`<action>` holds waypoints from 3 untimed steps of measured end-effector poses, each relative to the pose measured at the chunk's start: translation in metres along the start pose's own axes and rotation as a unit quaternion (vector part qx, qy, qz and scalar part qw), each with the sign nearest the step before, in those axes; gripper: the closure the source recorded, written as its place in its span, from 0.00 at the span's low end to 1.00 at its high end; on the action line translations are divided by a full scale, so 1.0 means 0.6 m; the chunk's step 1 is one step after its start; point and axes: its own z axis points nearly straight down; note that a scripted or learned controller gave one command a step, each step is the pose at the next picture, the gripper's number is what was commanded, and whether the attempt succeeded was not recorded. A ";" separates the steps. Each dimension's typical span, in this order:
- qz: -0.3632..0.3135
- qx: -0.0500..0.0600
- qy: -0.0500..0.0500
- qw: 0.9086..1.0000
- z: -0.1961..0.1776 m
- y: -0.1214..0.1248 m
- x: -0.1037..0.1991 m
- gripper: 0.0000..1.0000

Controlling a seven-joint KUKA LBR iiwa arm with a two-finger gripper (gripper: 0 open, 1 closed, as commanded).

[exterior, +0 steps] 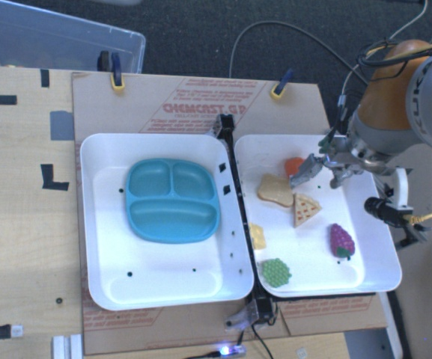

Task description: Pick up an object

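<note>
Gripper (322, 167) sits over the right bin (380, 275), by a red-orange piece (295, 164); can't tell jaw state. Nearest targets: toast-shaped slice (275, 191) and pizza wedge (305, 209), touching, mid-bin. Both look like light rigid plastic, flat and slick, so pinch across the edges. Knobbly grape bunch (341, 240) and green broccoli-like lump (276, 272) look easier. Blue divided plate (172, 200) in left bin.
</note>
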 end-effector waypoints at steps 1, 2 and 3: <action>-0.002 -0.007 -0.001 1.000 -0.014 0.005 0.001 0.00; -0.002 -0.006 -0.001 1.000 0.075 0.010 0.018 0.00; -0.002 -0.009 -0.003 1.000 0.160 0.012 0.018 0.00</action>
